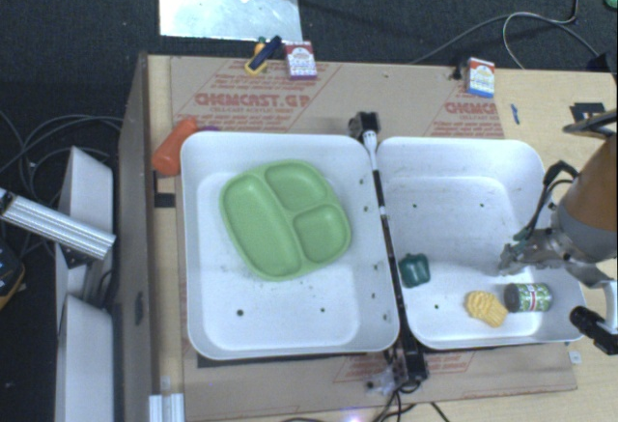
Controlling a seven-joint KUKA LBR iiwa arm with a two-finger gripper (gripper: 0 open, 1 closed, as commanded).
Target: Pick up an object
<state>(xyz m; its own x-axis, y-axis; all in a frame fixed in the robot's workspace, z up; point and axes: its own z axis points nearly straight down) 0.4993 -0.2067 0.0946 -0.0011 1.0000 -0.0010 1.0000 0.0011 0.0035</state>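
In the right bin (454,188) lie three small things: a dark green pepper-like piece (413,269) by the left wall, a yellow lumpy piece (486,306) near the front, and a small can (528,296) on its side just right of it. My gripper (519,257) reaches in from the right edge and hangs low over the bin's right part, just above and behind the can. Nothing shows in its grasp.
The left bin (280,333) holds a light green divided plate (286,217). An orange object (174,146) lies on the bench beside the left bin's far corner. Two small cartons (301,60) (480,78) stand behind the bins.
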